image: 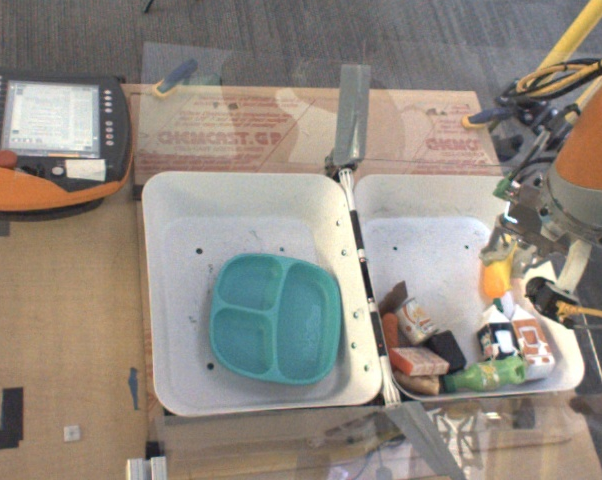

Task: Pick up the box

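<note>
- you're early in the task as far as this view shows: nothing reads as lifted, and no box sits between any fingers that you can make out.
- the gripper (518, 236) hangs over the right bin (431, 230), toward its 3 o'clock wall, with the orange-banded arm coming in from the right above it.
- i cannot tell whether the tool is released or clenched; its tip is lost among grey hardware and a yellow-orange object (495, 277) just below it.
- the likeliest target is the white and red box (533, 343), lying near the bin's 4 o'clock corner, just beside a small dark and white carton (496, 341) at its 9 o'clock.
- a flat orange-brown box (418, 360) also lies along the 6 o'clock wall, touching a black block (447, 349); which box counts is your call.
- a green bottle (484, 375) lies on its side between those two boxes, close enough to crowd a grasp.
- the left bin (181, 218) carries a teal divided plate (277, 317) and takes no part here.
- what's left, in my judgement: descend on the box, close, and lift it free of the clutter.
</note>
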Motion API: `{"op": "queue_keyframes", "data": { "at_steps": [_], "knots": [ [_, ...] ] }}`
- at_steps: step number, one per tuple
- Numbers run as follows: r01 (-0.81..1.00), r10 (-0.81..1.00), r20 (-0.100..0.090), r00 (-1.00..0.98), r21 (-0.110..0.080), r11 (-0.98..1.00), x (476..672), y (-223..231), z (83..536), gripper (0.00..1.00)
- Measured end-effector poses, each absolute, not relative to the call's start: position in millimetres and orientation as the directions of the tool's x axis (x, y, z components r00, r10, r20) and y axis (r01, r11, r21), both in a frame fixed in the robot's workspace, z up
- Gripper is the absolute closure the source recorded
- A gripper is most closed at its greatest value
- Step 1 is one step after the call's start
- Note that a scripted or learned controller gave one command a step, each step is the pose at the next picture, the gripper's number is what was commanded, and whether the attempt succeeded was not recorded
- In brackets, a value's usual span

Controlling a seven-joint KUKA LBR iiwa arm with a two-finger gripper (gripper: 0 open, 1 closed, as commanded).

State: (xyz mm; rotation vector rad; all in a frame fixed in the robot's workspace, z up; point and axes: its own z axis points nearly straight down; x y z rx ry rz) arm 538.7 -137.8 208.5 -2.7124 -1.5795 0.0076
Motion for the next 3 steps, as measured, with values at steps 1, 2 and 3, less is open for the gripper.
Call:
{"op": "queue_keyframes", "data": {
  "at_steps": [1, 2, 3],
  "knots": [
    [0.794, 0.794, -0.003, 0.607, -0.004, -0.607, 632.7, -129.6, 92.5, 1.00],
    [0.466, 0.466, -0.005, 0.885, -0.003, -0.885, 654.3, -110.2, 115.8, 1.00],
    [0.292, 0.292, -0.007, 0.957, -0.004, -0.957, 653.1, -121.4, 101.9, 1.00]
  ]
}}
